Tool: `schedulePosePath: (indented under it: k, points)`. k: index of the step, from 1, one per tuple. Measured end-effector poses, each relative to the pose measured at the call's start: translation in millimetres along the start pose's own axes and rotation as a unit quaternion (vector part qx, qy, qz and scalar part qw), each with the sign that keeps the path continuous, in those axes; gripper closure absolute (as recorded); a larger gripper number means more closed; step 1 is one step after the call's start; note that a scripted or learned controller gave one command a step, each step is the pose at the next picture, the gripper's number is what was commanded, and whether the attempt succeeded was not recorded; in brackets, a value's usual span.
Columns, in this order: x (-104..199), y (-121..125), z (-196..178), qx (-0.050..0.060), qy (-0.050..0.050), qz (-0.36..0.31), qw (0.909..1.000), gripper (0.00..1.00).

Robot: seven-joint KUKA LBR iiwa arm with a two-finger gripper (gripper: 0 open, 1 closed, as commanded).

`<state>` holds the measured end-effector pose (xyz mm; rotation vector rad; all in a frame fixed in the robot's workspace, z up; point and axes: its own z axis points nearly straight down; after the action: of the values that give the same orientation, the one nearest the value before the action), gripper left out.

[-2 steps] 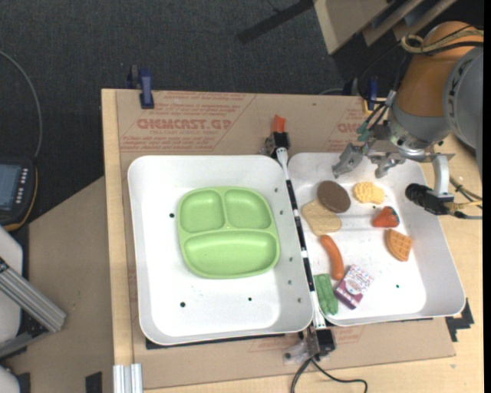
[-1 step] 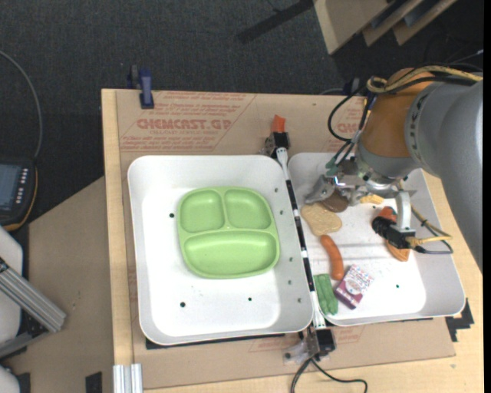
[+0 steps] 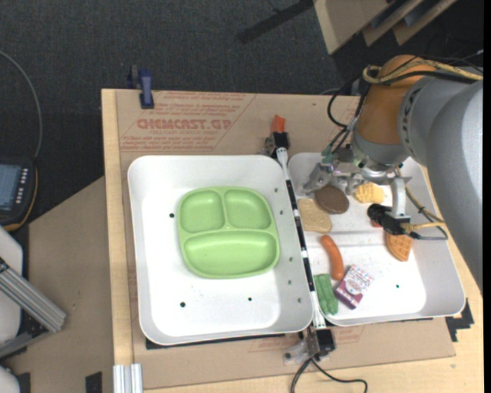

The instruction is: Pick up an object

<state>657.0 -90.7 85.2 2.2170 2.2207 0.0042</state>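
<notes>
A tan board-topped bench [image 3: 192,123] stands on dark grey carpeted floor [image 3: 153,38]; pale wooden furniture [image 3: 368,23] at one o'clock, black cable [image 3: 31,84] at ten.

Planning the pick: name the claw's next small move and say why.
Probably lower the claw straight onto the brown round piece. It hangs just above that piece at the right bin's far-left corner, and the tan piece lies close beside, so keep the descent vertical.

The grey arm [image 3: 453,115] enters from the right, its orange band [image 3: 383,96] above the wrist. The wrist points down and left, and the gripper [image 3: 337,180] hangs low. Whether it is open is unclear.
</notes>
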Motion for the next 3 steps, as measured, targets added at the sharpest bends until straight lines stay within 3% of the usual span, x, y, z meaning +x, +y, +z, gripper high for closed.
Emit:
schedulePosePath:
  k: [1, 3]
  points:
    - [-14, 10, 0, 0.0, 0.0, 0.001, 1.0, 0.0]
    - [-7, 10, 0, 0.002, 0.0, 0.001, 1.0, 0.0]
